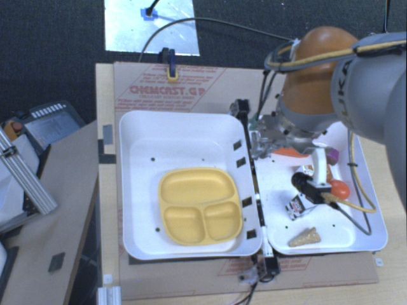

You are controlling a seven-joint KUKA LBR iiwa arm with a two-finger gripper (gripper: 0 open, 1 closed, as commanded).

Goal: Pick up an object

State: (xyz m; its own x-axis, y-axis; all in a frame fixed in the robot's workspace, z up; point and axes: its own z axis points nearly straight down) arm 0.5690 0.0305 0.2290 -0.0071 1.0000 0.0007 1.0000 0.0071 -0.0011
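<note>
- Camera view: the claw [262, 142] sits low at the far left corner of the right bin [353, 230]. Its opening cannot be told, and nothing shows in its hold.
- The nearest candidate, an orange carrot-like piece [287, 151], lies just beside it.
- Risk: the dividing wall is close, so a descent may clip the rim or shove the piece aside.
- The tan wedge [305, 236] lies well apart, with open floor around it.

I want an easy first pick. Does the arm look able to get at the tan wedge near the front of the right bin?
Probably yes. The tan wedge lies alone on bare floor of the right bin, nothing over it, and the arm hangs above that bin.
</note>
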